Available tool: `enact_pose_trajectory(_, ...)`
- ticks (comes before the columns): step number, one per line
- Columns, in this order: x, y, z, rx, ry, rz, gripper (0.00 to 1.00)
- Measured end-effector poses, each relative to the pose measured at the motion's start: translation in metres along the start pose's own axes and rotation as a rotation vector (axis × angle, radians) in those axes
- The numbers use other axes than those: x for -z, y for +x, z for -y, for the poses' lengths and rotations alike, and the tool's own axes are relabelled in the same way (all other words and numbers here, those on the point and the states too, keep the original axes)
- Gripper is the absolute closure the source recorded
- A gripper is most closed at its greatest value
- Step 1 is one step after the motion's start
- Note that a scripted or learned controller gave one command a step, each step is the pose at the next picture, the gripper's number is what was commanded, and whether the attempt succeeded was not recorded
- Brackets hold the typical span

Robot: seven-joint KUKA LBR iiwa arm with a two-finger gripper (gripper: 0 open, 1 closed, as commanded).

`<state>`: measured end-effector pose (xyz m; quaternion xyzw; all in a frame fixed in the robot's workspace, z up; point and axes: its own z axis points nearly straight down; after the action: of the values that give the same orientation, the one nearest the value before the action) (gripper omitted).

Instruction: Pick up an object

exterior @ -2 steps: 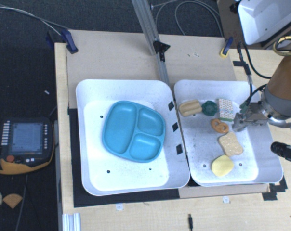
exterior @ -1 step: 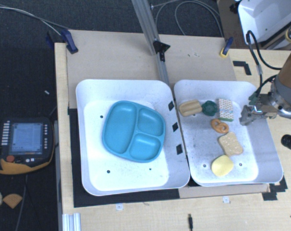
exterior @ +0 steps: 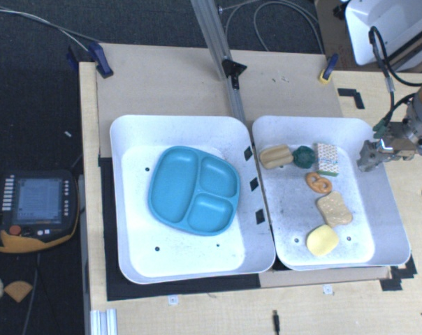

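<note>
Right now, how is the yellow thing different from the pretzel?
The yellow thing is a plain, solid lump; the pretzel is orange-brown and twisted with holes. The yellow thing looks bigger and lies nearer the bin's front edge, the pretzel nearer the middle. Both lie in the right bin.

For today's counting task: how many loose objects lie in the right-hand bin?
6, clustered: tan roll and dark green ball along the top, patterned box beside them, pretzel below, cracker lower, yellow lump nearest the front. None looks hidden.

Smooth blue plastic tray [exterior: 194, 199], matt white bins [exterior: 127, 145]
</note>
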<state>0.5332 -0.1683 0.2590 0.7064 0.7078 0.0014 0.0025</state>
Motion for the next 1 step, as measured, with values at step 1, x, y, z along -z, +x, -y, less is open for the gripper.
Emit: enact_pose_trajectory(1, -0.0070, 0.0611, -0.0029, 0.004, 0.007, -0.004, 1.00)
